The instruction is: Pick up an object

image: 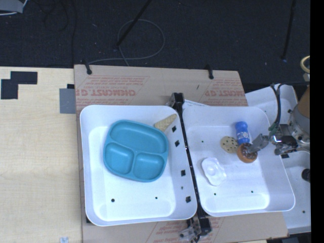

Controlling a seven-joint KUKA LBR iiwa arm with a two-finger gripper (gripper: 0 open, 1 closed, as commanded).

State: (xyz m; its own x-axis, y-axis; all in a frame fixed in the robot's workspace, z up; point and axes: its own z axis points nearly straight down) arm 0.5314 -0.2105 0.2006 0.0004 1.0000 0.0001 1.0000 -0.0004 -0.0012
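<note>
While the pincer (pixel 254 145) hangs low in the right bin (pixel 276 196), whether it is clenched cannot be told; a brown round object (pixel 247 155) lies touching or just under it, a blue bottle (pixel 242 132) just beyond, and a speckled disc (pixel 229 145) and a white lump (pixel 213 170) nearby.

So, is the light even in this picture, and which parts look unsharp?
Camera view: the two white bins are bright, nearly washed out; the floor behind is dark. The blue divided plate is fairly sharp; the gripper and the small items beside it look soft.
</note>
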